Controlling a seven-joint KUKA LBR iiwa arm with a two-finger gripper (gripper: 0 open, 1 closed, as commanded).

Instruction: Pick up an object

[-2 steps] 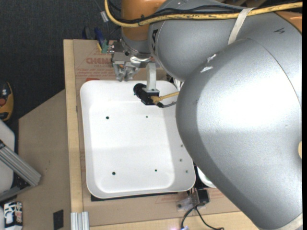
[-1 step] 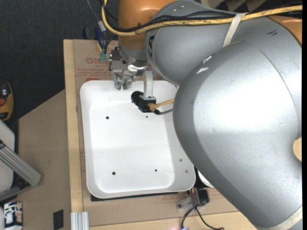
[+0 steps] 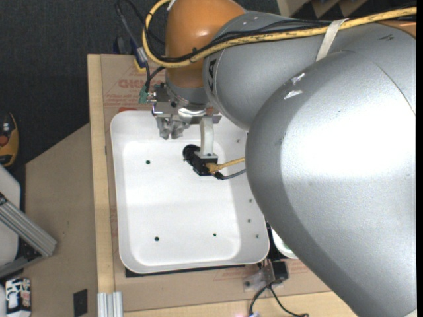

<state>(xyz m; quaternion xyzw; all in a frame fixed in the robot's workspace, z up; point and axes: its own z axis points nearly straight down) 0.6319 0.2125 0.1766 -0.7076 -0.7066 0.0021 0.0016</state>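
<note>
Camera view looks down on a brown bench (image 3: 100, 177) with a white bin (image 3: 132, 197) on it. Small dark dots (image 3: 156, 238) mark the bin's floor. The gripper (image 3: 171, 132) hangs near the bin's top end. I cannot tell if it is open or closed, or where the object is. The big grey arm (image 3: 330, 144) covers the bin's right side.

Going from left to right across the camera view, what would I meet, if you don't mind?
Metal rail → left rim of the bin → gripper → grey arm.
</note>
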